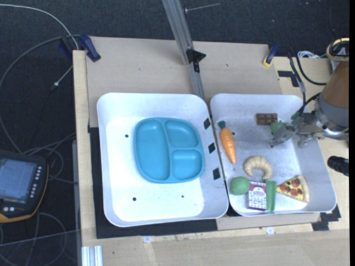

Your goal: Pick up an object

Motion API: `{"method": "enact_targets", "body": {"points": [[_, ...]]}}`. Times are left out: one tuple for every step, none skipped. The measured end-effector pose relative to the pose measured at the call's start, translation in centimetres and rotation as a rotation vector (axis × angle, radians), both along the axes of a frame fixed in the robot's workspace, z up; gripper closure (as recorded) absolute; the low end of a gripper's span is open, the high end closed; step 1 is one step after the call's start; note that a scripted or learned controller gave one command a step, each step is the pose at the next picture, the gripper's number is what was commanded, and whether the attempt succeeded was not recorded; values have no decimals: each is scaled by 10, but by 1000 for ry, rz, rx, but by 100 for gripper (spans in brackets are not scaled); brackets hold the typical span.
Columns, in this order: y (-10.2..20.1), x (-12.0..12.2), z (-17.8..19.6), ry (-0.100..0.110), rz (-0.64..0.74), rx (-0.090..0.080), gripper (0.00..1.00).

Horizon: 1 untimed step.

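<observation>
The right bin (244, 107) holds an orange carrot (228, 143), a brown chocolate bar (266, 118), a croissant (259, 165), a green ball (239, 185), a small pink packet (257, 196) and a pizza slice (294, 188). My gripper (289, 139) hangs low over the bin's right half, just right of the chocolate bar and above the croissant. Its two grey fingers are spread, so it is open, with nothing between them. A small green piece (275, 128) lies right by the left finger; I cannot tell if they touch.
The left bin (111, 165) carries a blue divided plate (168, 149). A grey metal bar (183, 35) slants down from the top to the gap between the bins. Cables and a teach pendant (19, 184) lie off the bench at left.
</observation>
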<state>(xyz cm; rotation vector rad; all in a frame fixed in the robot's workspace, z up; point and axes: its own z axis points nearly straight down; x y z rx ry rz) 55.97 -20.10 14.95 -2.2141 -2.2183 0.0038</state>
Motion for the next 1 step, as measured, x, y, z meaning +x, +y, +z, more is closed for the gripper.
{"method": "enact_targets", "body": {"points": [[1,-1,-53,0,-1,0,0]]}}
